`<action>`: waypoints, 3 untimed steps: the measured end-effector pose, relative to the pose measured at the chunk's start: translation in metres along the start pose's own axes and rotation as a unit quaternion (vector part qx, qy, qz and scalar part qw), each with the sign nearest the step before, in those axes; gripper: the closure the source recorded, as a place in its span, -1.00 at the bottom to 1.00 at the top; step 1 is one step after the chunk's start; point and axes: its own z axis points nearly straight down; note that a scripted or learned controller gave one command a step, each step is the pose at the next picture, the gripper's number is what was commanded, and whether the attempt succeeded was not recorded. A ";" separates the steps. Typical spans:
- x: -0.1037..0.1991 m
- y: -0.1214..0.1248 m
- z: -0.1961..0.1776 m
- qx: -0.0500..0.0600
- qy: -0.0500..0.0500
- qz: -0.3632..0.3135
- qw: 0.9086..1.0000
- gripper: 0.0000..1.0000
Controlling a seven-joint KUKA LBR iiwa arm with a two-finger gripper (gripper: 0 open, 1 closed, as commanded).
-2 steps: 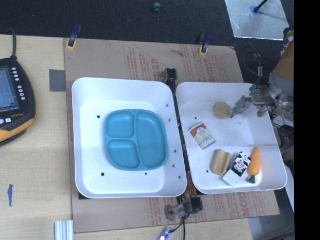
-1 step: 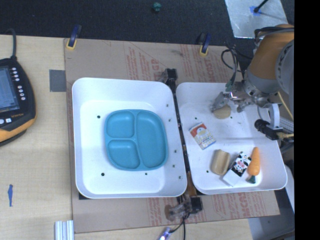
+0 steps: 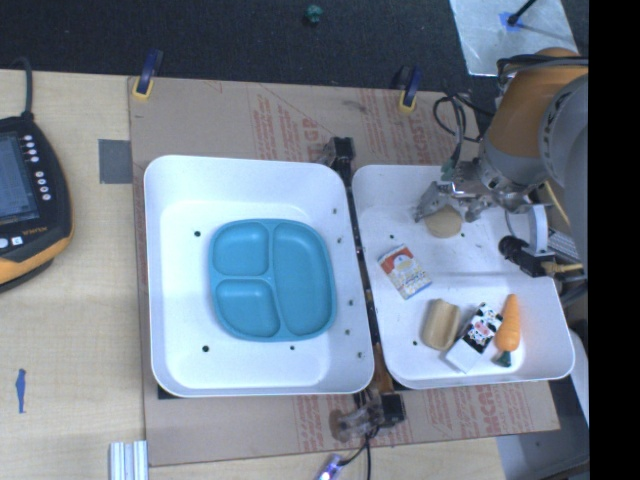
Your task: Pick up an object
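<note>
My gripper point(image 3: 452, 208) hangs over the far part of the right bin point(image 3: 400, 183), its fingers spread apart. A small tan round object point(image 3: 443, 224) lies just below and between the fingertips, on the bin floor; I cannot tell whether they touch it. Further forward in the same bin are a small red-and-white carton point(image 3: 404, 270), a tan roll-shaped piece point(image 3: 439, 324), a black-and-white patterned box point(image 3: 480, 331) and an orange carrot point(image 3: 509, 325).
The left bin point(image 3: 170, 268) holds a blue divided plate point(image 3: 271, 279). A tablet-like pendant point(image 3: 25, 193) lies on the bench at far left. Clamps point(image 3: 147, 73) pin the cardboard sheet under the bins along its far edge.
</note>
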 end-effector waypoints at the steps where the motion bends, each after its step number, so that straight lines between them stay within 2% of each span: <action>1: -0.016 0.000 0.000 -0.001 0.000 0.002 1.000 -1.00; 2: -0.017 0.001 -0.011 -0.004 -0.002 0.001 1.000 1.00; 3: -0.017 0.001 -0.011 -0.003 -0.002 0.001 1.000 -1.00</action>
